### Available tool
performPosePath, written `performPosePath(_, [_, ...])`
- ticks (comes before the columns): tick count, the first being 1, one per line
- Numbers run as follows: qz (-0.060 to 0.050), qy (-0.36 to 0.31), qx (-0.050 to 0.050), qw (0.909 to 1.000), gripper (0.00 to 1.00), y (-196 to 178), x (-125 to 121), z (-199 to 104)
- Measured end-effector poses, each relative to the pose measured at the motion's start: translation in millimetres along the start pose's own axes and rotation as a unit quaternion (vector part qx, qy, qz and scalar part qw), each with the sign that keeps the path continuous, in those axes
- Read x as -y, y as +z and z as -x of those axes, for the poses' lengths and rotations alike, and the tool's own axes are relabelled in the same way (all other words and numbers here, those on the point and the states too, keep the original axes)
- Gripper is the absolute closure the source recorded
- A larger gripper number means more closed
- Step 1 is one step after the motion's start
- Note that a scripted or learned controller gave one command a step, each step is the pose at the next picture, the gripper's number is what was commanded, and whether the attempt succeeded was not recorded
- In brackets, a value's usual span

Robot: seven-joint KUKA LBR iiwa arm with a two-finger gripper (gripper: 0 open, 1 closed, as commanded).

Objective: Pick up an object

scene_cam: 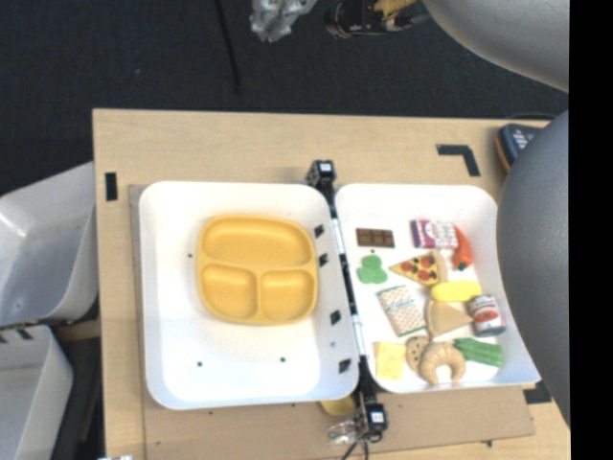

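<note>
**Gripper high off the bench, toy food heaped to the right of the yellow tray**

We take the yellow tray (257, 267), a three-compartment dish lying in the left bin (168, 353), as our landmark. The gripper (283, 4) hangs well beyond the tray's far edge, off the bench (239, 142) and over dark floor. It is blurred, so we cannot tell whether it is spread or closed, and we see nothing held in it. The grey arm (536, 228) sweeps down far to the tray's right.

Everything that could be picked lies to the right of the tray, in the right bin (383, 197). Nearest the tray are a chocolate bar (374, 238), a green clover-shaped piece (372, 270) and a yellow cheese square (389, 359). Farther right we see a pizza slice (418, 268), a patterned cracker (399, 307), a pink box (434, 232), a croissant (442, 362) and a small can (486, 314), crowded together and many of them touching.
</note>
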State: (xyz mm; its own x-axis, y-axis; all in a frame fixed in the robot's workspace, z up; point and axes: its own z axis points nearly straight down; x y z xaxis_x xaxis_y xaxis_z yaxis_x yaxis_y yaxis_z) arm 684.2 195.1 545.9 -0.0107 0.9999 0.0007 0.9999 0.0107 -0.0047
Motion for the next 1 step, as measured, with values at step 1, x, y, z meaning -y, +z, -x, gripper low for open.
performPosePath(1, [-0.009, 0.009, 0.004, 0.9999, 1.00, 182.4, -4.5, 91.2])
